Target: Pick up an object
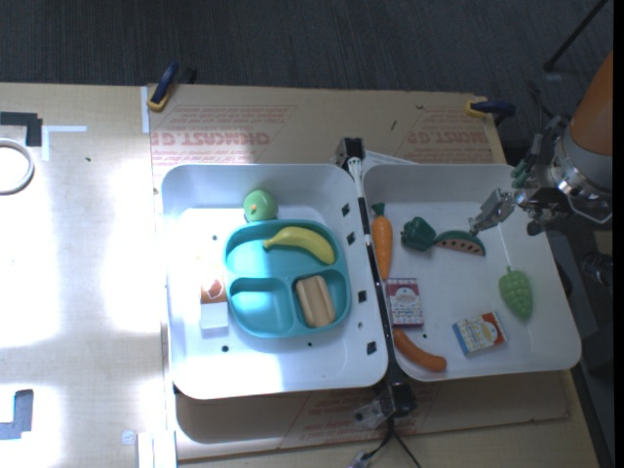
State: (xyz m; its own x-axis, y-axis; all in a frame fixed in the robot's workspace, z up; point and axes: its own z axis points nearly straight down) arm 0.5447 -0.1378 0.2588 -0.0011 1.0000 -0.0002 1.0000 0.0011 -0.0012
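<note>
The gripper [495,209] hangs at the right of the frame over the upper right part of the right bin [546,354], its slim fingers angled down and to the left. Nothing sits between the fingers, and whether they are spread or pressed together I cannot tell at this size.

Along the bottom edge of the right bin lies an orange sausage-shaped toy [420,352], with a small red-and-white box [480,333] just to its right. A little higher, a pink patterned box [404,301] rests near the divider, and a green bunch of grapes [516,292] lies by the right wall. Further up, a carrot [381,244] runs alongside the divider, a dark green pepper-like toy [417,232] sits beside it, and a watermelon slice [459,243] lies just below and left of the gripper, apart from it.

The left bin [283,369] holds a teal divided plate [285,281]. A bread-like roll [314,299] fills its lower right compartment and a banana [301,243] lies across its top section. A small red, orange and white block [214,302] rests just left of the plate. A green apple [259,204] sits beyond the plate's upper rim.
</note>
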